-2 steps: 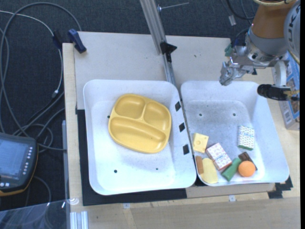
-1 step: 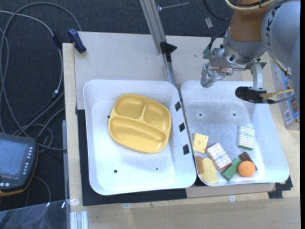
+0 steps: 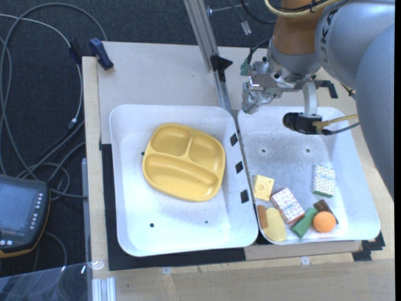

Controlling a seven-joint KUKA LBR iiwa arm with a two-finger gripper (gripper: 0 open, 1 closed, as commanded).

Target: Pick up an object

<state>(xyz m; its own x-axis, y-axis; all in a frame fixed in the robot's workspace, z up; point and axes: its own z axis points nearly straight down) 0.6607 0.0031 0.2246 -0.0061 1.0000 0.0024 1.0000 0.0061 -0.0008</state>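
My gripper (image 3: pixel 249 103) hangs over the back left corner of the right bin (image 3: pixel 351 168), well behind the objects. These lie in a cluster at the bin's front: a yellow cheese wedge (image 3: pixel 263 186), a red-and-white patterned box (image 3: pixel 287 204), a pale yellow piece (image 3: pixel 274 224), a green block (image 3: pixel 304 222), an orange ball (image 3: pixel 323 222), a brown block (image 3: pixel 324 206) and a white box with green dots (image 3: pixel 323 180). I see no object at the gripper.
A yellow divided plate (image 3: pixel 185 162) lies in the left bin (image 3: pixel 125 187). A metal pole (image 3: pixel 203 24) slants up behind the bins' shared rim. Cables and a teach pendant (image 3: pixel 19 215) lie left of the bench. A black part (image 3: pixel 303 122) hangs from the arm over the right bin.
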